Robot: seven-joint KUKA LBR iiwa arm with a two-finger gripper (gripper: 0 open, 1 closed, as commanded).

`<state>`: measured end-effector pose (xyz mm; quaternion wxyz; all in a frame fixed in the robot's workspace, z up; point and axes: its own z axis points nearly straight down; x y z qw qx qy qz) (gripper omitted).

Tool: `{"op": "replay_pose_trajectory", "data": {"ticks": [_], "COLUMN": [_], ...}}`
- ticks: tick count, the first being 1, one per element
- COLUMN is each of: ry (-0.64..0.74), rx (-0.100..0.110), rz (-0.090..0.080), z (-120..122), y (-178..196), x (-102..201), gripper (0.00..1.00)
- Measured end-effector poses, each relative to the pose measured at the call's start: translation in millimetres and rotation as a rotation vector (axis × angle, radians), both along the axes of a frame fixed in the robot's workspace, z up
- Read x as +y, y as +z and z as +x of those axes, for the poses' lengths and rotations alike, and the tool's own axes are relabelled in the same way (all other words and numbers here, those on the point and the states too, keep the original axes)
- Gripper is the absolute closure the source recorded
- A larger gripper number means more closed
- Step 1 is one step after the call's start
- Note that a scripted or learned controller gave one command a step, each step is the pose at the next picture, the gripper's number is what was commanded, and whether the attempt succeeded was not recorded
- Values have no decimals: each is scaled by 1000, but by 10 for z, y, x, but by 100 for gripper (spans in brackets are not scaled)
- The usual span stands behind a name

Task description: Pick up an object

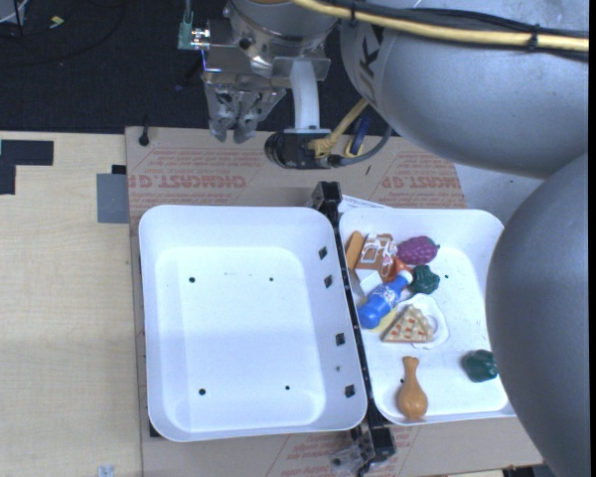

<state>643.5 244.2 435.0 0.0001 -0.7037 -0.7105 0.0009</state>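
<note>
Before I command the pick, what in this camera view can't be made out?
- Right bin: its right side is covered by the arm.
- Dark green item: too small to identify, arm beside it.
- Gripper: seen above the bins, finger gap unclear.
- Clustered toys near the blue bottle: overlapping, outlines unclear.

The grey arm reaches in from the right, its bulky links filling the upper right and right side of the view. An orange band shows at the top, just above the wrist. Below the wrist the claw (241, 125) hangs pointing downward, raised well above the worktop. Its fingertips (223, 127) appear close together with nothing between them, though the view is too dim for certainty.
</note>
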Motion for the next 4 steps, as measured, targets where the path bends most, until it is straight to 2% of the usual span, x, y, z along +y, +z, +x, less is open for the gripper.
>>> {"op": "replay_pose_trajectory", "data": {"ticks": [1,2,3,4], "ry": [0,-9,-5,-2], "rx": [0,16,-3,0], "rz": [0,-5,2,1], "z": [0,-62,3,-1], "y": [240,-1119,-542,-326], "x": [0,-6,4,4], "gripper": [100,100,100,100]}}
